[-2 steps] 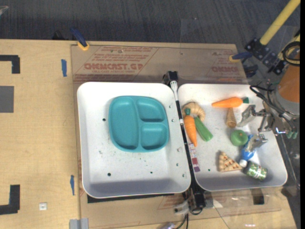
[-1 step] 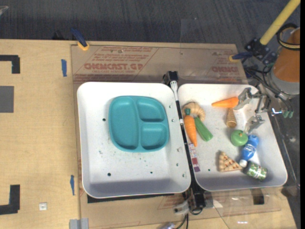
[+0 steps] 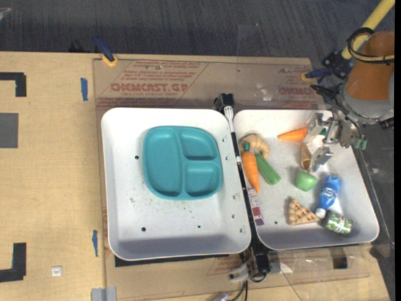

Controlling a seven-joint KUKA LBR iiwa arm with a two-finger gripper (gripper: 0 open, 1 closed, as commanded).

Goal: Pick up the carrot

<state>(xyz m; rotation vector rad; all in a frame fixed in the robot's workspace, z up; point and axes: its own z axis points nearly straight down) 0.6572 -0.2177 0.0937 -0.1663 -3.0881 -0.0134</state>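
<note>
Two carrot-like things lie in the right bin [image 3: 366,187]. A plain orange carrot [image 3: 292,134] rests near the bin's back wall, tip pointing left. A second orange carrot with a green top [image 3: 250,170] lies along the bin's left wall. My gripper [image 3: 322,148] hangs over the back right of this bin, just right of the plain carrot and a little nearer the front than it. It is over a tan, bread-like piece [image 3: 306,156]. Nothing is seen held in it.
Also in the right bin are a green pickle [image 3: 268,168], a croissant [image 3: 257,143], a green apple [image 3: 306,180], a blue bottle [image 3: 328,193], a green can [image 3: 338,223] and a waffle wedge [image 3: 301,212]. The left bin [image 3: 119,168] holds a teal divided plate [image 3: 183,162].
</note>
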